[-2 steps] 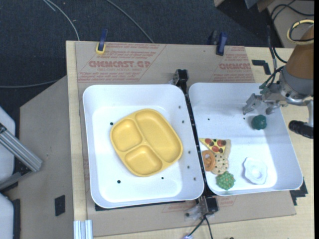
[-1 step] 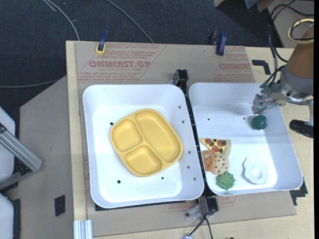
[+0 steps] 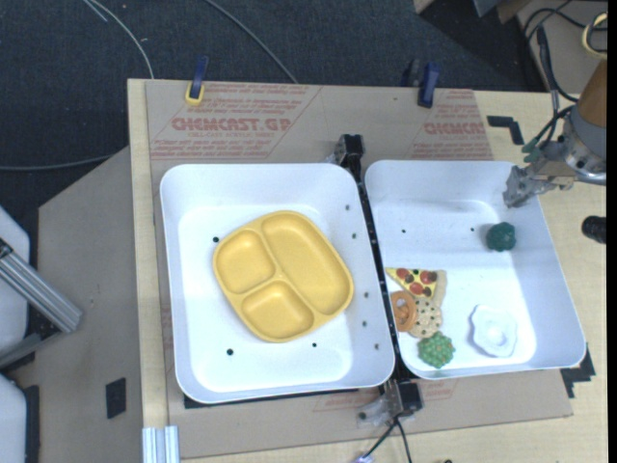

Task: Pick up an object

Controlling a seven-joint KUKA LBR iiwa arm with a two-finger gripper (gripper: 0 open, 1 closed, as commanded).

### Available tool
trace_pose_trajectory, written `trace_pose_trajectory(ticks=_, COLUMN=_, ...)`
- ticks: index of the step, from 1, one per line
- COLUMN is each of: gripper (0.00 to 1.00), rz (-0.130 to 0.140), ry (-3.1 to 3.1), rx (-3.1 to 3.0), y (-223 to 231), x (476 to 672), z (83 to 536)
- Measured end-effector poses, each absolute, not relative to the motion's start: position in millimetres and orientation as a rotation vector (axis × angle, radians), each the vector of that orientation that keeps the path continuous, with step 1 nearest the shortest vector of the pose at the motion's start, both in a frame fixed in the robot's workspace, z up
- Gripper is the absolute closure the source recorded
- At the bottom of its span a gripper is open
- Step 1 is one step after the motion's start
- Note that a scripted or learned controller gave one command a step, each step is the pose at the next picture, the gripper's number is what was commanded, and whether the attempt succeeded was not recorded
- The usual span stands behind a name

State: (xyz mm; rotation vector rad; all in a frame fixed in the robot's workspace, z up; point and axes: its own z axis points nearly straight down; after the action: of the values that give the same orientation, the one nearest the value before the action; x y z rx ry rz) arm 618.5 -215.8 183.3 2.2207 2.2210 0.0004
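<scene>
**Q:** Gripper (image 3: pixel 518 189) position?
**A:** Over the far right corner of the right bin (image 3: pixel 453 177), at the rim. Arm (image 3: pixel 590 123) entering from the right.

**Q:** Opening and contents?
**A:** Cannot tell how far open; too small and blurred at the tips. Nothing seen between them.

**Q:** Nearest object?
**A:** Dark green ball (image 3: pixel 500 236), just below the gripper toward the camera, apart from it, resting on the bin floor.

**Q:** Others in that bin?
**A:** White egg-like piece (image 3: pixel 493 332), further toward the camera from the gripper, near the front right. Pizza slice (image 3: pixel 418 281), well to the gripper's left and nearer the camera, against the left wall. Pretzel (image 3: pixel 403 311) and cookie (image 3: pixel 425 317) just below the slice, touching or overlapping; exact contact unclear. Broccoli (image 3: pixel 436 349) below those, at the front edge.

**Q:** Left bin (image 3: pixel 193 191)?
**A:** Well left of the gripper. Yellow tray (image 3: pixel 281 275) with three compartments, lying flat, turned at an angle, roughly central.
</scene>
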Motion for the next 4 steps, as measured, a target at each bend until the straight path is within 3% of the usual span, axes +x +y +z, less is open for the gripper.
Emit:
trace_pose_trajectory(ticks=2, gripper=1.00, rz=0.000, ry=2.221, rx=2.221, y=-220, x=614.4, z=269)
trace_pose_trajectory(ticks=4, gripper=1.00, rz=0.000, ry=2.221, rx=2.222, y=-140, x=606.6, z=273)
